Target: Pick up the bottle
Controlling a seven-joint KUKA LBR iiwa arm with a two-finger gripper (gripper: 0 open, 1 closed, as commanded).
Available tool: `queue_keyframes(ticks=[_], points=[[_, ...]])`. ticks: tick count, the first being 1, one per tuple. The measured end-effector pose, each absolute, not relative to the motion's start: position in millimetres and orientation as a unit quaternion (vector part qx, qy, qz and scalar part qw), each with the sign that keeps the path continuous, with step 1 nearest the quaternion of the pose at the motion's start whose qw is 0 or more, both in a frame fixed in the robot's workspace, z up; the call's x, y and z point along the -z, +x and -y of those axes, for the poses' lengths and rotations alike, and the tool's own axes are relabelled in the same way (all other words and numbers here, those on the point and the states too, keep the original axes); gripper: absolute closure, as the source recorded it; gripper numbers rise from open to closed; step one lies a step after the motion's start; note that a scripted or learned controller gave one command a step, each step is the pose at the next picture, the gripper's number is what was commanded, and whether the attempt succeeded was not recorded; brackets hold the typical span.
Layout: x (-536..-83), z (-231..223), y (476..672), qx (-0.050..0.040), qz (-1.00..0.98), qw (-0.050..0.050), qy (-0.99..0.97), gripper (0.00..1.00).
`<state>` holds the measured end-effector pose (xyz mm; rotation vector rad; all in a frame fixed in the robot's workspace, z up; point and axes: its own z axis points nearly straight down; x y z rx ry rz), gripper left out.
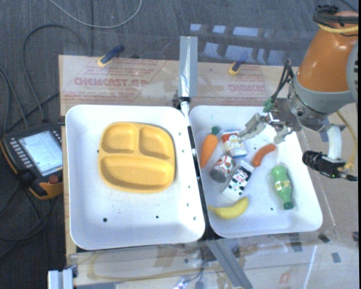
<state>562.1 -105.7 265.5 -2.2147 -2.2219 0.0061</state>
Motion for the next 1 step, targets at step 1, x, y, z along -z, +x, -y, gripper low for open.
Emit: queue_keyframes(ticks=[1], points=[[-246.9, 183.3, 513.5, -0.0022, 0.706, 0.002, -0.708, 0.00]])
